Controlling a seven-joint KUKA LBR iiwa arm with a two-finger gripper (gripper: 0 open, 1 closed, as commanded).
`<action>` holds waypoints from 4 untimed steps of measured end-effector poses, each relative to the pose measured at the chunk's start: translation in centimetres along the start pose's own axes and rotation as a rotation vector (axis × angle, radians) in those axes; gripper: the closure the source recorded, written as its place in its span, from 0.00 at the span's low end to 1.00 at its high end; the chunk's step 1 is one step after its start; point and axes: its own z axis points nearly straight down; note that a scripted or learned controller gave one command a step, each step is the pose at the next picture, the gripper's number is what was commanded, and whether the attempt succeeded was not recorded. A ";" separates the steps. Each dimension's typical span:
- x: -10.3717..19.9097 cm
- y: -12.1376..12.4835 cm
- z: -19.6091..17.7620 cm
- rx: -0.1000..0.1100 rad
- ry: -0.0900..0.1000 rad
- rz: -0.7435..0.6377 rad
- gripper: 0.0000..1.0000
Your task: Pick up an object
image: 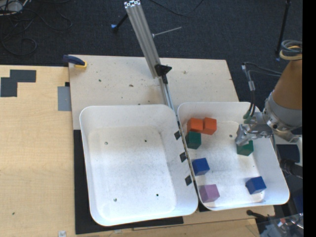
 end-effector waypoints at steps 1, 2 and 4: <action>4.7 1.0 1.1 0.004 0.001 0.001 1.00; 10.4 2.1 1.3 0.002 0.001 -0.001 1.00; 19.8 7.0 2.5 0.001 0.000 0.002 1.00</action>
